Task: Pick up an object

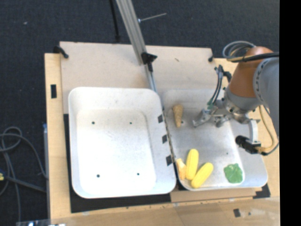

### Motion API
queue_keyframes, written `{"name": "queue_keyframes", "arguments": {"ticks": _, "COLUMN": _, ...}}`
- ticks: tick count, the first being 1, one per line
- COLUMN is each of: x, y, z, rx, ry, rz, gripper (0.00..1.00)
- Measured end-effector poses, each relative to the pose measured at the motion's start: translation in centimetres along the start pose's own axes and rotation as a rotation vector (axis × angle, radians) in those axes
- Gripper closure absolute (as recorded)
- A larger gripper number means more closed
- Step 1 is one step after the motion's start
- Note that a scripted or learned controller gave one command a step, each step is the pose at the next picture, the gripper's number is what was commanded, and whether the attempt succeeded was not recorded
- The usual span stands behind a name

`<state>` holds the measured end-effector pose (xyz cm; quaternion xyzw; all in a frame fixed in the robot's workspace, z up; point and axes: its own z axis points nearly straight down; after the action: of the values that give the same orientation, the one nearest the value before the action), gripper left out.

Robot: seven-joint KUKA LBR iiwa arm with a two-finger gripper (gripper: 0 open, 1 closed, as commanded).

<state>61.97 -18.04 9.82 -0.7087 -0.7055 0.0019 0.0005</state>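
Four or five loose things in the right bin (214, 142), any one fit for the pick, none between the pincer's tips. Nearest, against the front rim: two yellow cobs (196, 167) lying touching side by side, a small orange piece (180, 165) pressed against their left end, and a green lump (233, 173) just to the right, apart from them. Risk there of closing on both cobs at once, or of nudging one so it rolls into the other and slips out; risk too of striking the bin wall, given how tight against the rim and the divider they sit. Further back, the pincer (196, 122) low over bare bin floor, pointing left; cannot tell whether wide or narrow. Likely to shut on nothing if closed where it hangs. Just beyond its tips, near yet apart, a tan cone-shaped piece (178, 115) beside the wall between the bins; easy to push against that wall instead of gripping. To the left, the left bin (117, 140). Behind, bare desk (103, 65) and a slanted metal pole (134, 27) rising over it, well clear of the arm (251, 79).
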Motion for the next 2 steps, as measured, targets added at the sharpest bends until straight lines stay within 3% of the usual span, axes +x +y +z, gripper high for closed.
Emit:
{"name": "queue_keyframes", "arguments": {"ticks": 1, "x": -0.1, "y": 0.2, "z": -1.5, "rx": -0.009, "ry": 0.000, "rz": 0.004, "gripper": 1.00}}
{"name": "queue_keyframes", "arguments": {"ticks": 2, "x": 0.2, "y": 0.4, "z": -6.0, "rx": -0.009, "ry": 0.001, "rz": -0.003, "gripper": 1.00}}
